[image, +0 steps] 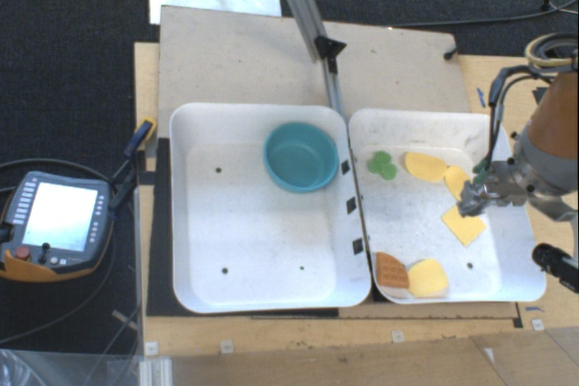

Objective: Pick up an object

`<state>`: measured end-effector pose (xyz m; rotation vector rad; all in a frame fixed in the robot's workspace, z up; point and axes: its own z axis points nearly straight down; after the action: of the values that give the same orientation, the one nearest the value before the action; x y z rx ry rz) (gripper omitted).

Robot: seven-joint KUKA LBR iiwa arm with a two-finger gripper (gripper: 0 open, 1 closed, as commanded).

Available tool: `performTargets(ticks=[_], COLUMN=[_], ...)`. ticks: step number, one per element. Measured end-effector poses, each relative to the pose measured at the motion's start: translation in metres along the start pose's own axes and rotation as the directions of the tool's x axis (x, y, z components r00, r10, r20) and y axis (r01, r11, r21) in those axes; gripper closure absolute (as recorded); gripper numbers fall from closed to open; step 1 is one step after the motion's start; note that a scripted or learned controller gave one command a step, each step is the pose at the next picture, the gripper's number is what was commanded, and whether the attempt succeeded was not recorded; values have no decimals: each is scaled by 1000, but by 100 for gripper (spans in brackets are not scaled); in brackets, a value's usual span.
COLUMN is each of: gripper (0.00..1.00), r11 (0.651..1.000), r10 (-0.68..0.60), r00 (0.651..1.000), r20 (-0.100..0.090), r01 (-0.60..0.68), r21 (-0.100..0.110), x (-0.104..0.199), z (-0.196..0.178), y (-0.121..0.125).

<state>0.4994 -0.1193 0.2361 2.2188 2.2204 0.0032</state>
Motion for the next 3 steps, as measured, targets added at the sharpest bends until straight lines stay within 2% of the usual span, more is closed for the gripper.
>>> performTargets(ticks=[1,2,3], gripper=[100,100,100], r11=[1000,1000,1000], r10=[-4,-4,-5], r00=[1000,1000,1000], r20=[-1,-2,-2], r01=[4,4,5], r21=[3,2,3], x=[51,99,157], z=[10,0,9], y=[17,26,35])
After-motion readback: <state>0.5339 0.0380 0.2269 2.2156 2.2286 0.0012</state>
